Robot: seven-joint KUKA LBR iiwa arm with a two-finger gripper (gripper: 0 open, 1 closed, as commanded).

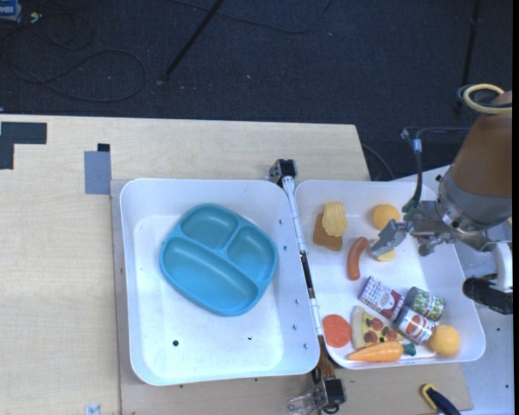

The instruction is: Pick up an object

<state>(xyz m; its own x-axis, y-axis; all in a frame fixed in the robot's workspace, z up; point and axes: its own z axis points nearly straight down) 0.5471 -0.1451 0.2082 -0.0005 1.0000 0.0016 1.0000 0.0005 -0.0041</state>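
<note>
One sausage (355,258) beside jaws (left), apart

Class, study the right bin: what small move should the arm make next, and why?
Probably lower the pincer straight down: it hovers in the right bin beside the red sausage and below the orange, with nothing visibly between its fingers.
</note>
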